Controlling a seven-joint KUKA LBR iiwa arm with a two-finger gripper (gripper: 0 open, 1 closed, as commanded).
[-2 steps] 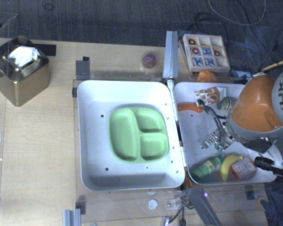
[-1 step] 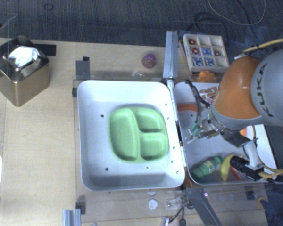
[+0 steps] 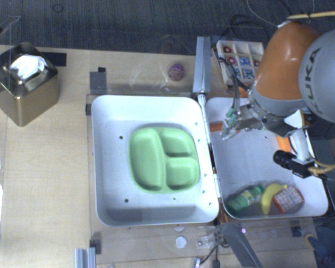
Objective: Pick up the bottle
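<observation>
The bottle (image 3: 244,199) is small and green with a yellow cap end. It lies on its side in the near left corner of the right bin (image 3: 251,161). My gripper (image 3: 231,128) hangs over the far left part of that bin, well behind the bottle and apart from it. Nothing shows in the gripper. The grey arm with its orange band (image 3: 285,54) covers the bin's far right corner.
A yellow banana (image 3: 271,197) and a red patterned block (image 3: 287,199) lie right beside the bottle. A green divided plate (image 3: 164,158) sits in the left bin (image 3: 109,149). A small orange piece (image 3: 215,127) lies by the divider between the bins.
</observation>
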